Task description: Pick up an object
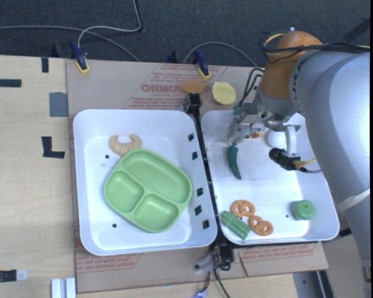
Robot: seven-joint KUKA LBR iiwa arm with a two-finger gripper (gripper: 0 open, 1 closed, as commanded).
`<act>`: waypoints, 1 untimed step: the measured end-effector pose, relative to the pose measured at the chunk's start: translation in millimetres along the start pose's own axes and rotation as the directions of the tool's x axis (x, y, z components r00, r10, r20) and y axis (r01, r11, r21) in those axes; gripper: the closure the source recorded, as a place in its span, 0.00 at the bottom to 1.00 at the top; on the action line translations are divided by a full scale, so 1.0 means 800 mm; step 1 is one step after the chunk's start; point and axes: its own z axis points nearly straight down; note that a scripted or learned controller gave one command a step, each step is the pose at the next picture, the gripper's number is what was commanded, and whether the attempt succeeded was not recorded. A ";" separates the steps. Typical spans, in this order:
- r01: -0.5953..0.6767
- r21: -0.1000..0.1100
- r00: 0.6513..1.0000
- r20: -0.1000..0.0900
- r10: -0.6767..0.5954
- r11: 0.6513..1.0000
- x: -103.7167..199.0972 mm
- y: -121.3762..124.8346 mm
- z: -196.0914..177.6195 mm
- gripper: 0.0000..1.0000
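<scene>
I see a dark green pepper [234, 162] lying in the right bin [317, 194], near its back left part, with my gripper [241, 129] hanging just above the pepper's upper end; I cannot tell whether it touches the pepper or how it is set. The grey arm [336, 104] reaches in from the right, its orange band [286, 67] over the bin's back edge, wrist pointing down.
</scene>
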 end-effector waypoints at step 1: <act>0.000 0.001 1.000 0.001 0.000 1.000 0.000 0.000 0.000 0.00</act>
